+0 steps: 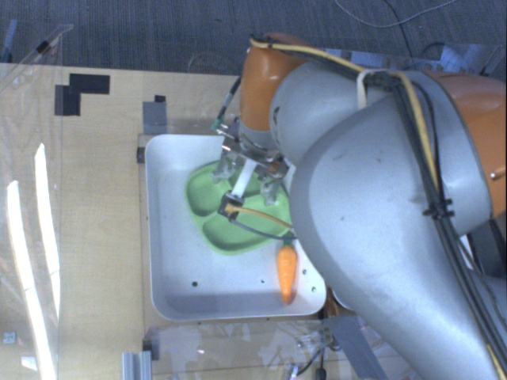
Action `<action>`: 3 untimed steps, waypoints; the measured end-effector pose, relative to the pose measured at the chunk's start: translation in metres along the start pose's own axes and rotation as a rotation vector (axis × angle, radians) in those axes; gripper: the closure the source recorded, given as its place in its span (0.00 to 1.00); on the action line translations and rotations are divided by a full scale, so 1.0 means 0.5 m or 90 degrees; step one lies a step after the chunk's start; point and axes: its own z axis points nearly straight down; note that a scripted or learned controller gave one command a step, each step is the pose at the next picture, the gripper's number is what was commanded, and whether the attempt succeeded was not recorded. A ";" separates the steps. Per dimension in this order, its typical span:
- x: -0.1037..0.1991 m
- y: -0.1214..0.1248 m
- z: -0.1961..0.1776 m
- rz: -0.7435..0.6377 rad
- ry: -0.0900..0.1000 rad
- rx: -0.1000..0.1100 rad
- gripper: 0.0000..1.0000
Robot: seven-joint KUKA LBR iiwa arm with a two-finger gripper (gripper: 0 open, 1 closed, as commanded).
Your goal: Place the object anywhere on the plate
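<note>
One carrot (286, 273) in white bin (170, 212), apart from gripper (249, 182) above green plate (207, 192); grip unclear

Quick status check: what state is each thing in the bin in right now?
Green clover-shaped plastic plate: lying flat on the bin floor, nothing resting on its visible part.
Orange toy carrot: lying off the plate, near the bin's front right corner, not held.
Shallow white bin: holds the plate and carrot.
Gripper: above the plate.

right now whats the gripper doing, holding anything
gripper: over the green plate, open or shut cannot be told; nothing seen between its fingers. carrot lies beside the plate.
</note>
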 end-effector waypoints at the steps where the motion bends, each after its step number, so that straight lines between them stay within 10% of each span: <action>1: -0.087 0.077 -0.117 0.106 0.021 -0.044 0.00; 2: -0.029 -0.079 0.015 0.064 0.025 -0.047 0.00; 3: -0.018 0.024 -0.303 0.112 0.023 -0.045 0.00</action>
